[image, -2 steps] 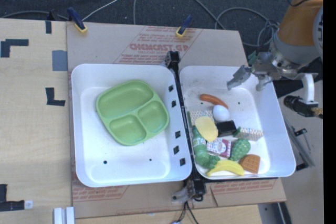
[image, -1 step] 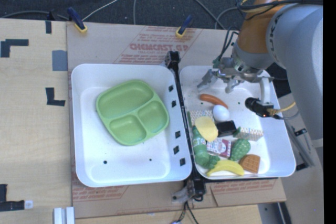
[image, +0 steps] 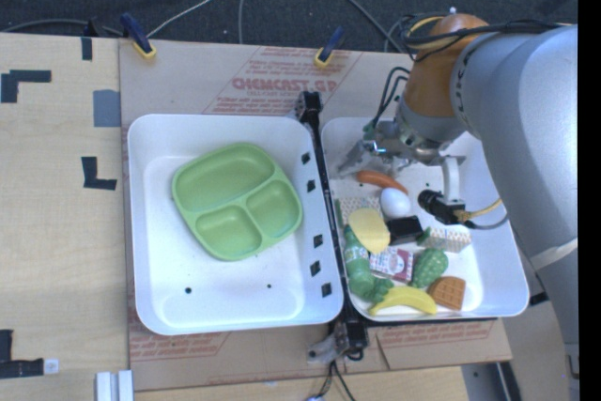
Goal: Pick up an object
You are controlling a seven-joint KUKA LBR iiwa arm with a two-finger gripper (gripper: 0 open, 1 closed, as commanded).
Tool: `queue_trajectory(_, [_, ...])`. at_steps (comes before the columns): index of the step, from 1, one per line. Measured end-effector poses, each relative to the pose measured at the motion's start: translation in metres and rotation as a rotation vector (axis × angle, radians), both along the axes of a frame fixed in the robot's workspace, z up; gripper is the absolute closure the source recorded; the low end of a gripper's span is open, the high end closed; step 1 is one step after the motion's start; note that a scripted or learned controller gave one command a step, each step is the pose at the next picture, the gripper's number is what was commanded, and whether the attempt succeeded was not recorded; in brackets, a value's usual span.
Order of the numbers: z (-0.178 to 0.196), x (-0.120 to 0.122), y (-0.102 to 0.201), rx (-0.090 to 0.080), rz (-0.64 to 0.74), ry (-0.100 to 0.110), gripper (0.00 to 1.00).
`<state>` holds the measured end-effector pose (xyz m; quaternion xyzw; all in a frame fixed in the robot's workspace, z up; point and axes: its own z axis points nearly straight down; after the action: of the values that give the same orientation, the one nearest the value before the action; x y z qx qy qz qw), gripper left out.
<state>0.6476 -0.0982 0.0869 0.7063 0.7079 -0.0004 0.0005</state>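
target: orange carrot (image: 381, 178) lying in right bin (image: 512, 282), top of toy pile, egg (image: 395, 201) just below | gripper (image: 377, 152) just above carrot, apart from it, finger state: cannot tell | step: approach/descend, nothing held | next: likely lower onto carrot, close, lift

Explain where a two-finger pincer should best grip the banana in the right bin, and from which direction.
Probably the banana at its middle, from straight above, fingers across its narrow width. It lies flat and curved along the bin's near wall, with a green toy and waffle crowding its ends.
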Motion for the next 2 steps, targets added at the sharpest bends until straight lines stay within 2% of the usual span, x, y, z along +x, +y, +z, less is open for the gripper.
queue_trajectory(2, [-0.001,-0.021,-0.003,-0.001,0.0,-0.004,0.0])
